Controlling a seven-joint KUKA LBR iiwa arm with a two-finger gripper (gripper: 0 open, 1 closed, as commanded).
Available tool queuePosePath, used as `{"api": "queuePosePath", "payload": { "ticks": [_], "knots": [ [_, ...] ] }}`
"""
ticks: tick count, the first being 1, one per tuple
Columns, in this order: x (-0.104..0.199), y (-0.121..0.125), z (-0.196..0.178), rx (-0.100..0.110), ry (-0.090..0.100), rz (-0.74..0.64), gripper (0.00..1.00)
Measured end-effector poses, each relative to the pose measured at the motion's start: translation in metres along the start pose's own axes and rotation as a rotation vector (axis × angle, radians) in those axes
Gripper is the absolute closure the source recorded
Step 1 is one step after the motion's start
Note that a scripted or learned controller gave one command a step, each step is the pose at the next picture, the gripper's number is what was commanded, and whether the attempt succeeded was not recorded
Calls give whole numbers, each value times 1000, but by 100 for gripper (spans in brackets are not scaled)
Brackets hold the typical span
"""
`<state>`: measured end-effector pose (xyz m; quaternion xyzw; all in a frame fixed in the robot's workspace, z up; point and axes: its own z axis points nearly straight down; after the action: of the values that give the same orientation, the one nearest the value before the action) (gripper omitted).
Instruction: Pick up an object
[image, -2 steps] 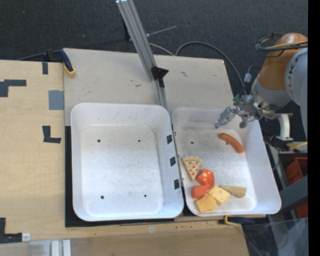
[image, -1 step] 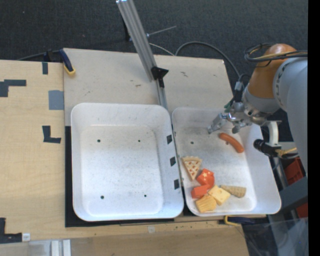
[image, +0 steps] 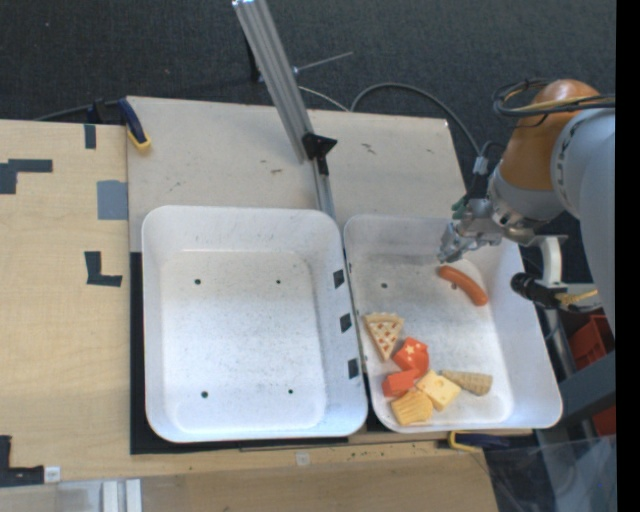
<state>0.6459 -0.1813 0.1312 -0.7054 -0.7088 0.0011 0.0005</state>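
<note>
**Gripper over sausage, right bin**

Gripper (image: 458, 243) at right of frame, low over right bin (image: 520, 400), tip just above-left of sausage (image: 463, 283). Can't tell finger state; too small. Sausage lies on bin floor. Lower down: waffle wedge (image: 383, 332), red pepper (image: 407, 364), cheese (image: 424, 398), cone (image: 470, 382). Left bin (image: 160, 300) beside it on tabletop (image: 220, 150).
</note>
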Motion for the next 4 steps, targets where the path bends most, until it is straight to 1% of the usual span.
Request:
{"api": "queuePosePath", "payload": {
  "ticks": [1, 2, 3, 4],
  "knots": [
    [-1, 1, -64, -8, 0, 3, 100],
    [0, 1, -86, -4, 1, 3, 100],
    [54, 1, -78, 0, 2, -1, 100],
    [110, 12, -90, -3, 3, -3, 100]
  ]
}}
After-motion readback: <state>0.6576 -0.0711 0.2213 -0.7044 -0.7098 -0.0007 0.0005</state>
